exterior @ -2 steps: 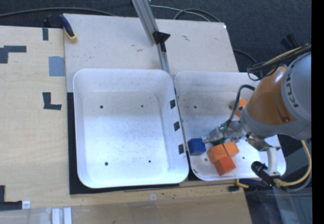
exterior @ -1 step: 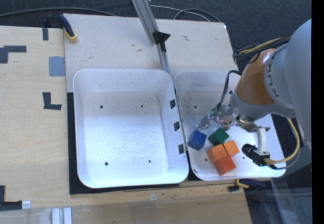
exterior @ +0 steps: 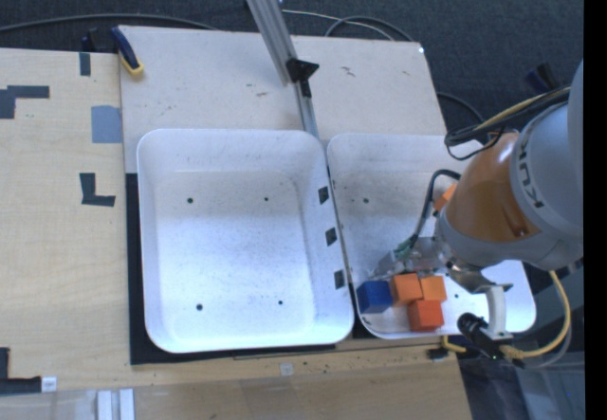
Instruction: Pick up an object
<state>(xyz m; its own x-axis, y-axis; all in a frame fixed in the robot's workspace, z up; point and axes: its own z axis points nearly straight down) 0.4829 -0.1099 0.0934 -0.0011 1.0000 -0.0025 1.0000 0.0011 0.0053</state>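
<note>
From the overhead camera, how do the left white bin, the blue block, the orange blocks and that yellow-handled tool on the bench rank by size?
1. Left white bin, by far the largest.
2. Yellow-handled tool, longer than any block.
3. Blue block and the three orange blocks in the right bin look about alike; the arm partly covers them, so no ranking.

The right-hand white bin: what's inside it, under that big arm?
In the right bin, near its front corner, sit a blue block and orange blocks, bunched together. The arm covers the bin's right part, so anything there is hidden.
</note>
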